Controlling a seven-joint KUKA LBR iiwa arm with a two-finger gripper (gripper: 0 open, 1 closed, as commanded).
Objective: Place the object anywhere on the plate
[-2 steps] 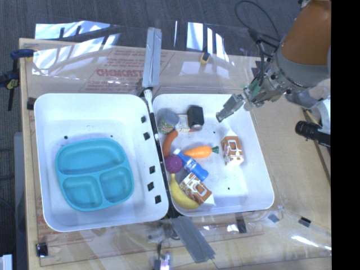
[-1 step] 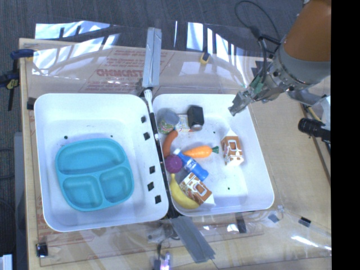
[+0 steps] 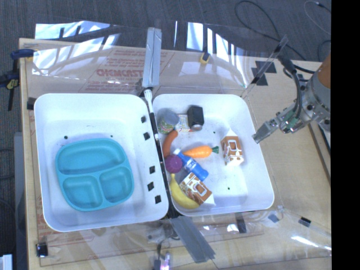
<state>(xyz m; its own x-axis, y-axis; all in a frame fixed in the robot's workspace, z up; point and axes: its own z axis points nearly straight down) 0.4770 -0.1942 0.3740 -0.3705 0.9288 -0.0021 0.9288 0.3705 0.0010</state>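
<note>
Camera view: two white bins side by side on the bench
Left bin (image 3: pixel 45 122): holds the blue three-part plate (image 3: pixel 94 173); nothing lies on it
Right bin (image 3: pixel 247 122): carrot (image 3: pixel 198 151) near the middle; small carton (image 3: pixel 232 151) just right of it; banana (image 3: pixel 181 194) at the near edge, partly under a brown packet (image 3: pixel 197 189); black block (image 3: pixel 195 117) at the back
Gripper (image 3: pixel 263 131): just outside the right bin's right rim; nothing pinched; spread or pressed together, cannot tell

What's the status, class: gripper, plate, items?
Gripper at right bin's edge, nothing held. Blue plate bare, left bin. Carrot, banana in right bin.
</note>
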